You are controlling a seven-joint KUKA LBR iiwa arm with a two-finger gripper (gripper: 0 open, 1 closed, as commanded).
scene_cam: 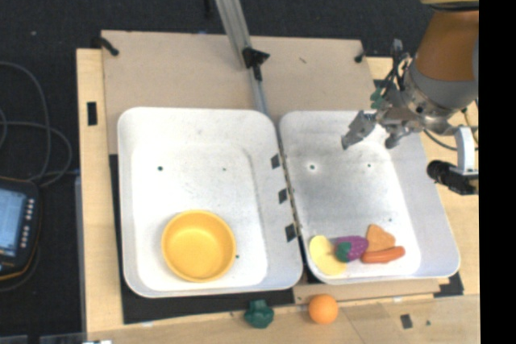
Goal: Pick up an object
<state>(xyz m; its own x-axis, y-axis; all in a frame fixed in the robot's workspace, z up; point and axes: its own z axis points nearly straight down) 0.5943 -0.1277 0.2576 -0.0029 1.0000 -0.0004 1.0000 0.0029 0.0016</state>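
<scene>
Claw (pixel 373 136) hangs at the upper right of the frame, over the top part of the right bin (pixel 339 173), my two fingers spread apart with nothing between them. Orange band of my arm sits above it at the frame's right edge.

Possible things to pick lie bunched in the lower corner of the right bin, well apart from my claw: a pale yellow piece (pixel 322 252), a purple item (pixel 351 246) with a green bit touching it, an orange wedge (pixel 379 238), and an orange-red carrot-like piece (pixel 383 256) just below the wedge. They touch or nearly touch one another.

Left bin (pixel 161 149) holds a yellow bowl (pixel 198 245), upright, in its lower half.

On the tabletop (pixel 177 68), just below the bins at the bottom of the frame: an orange ball (pixel 322 308) and beside it, to the left, a small dark green object (pixel 259 314).

Grey metal rail (pixel 228 0) slants down from the top centre toward the gap between the bins.

Dark handheld device (pixel 14 230) with a screen at the left edge; any writing on it is too small to read. No legible labels or brands on the bins or objects.
</scene>
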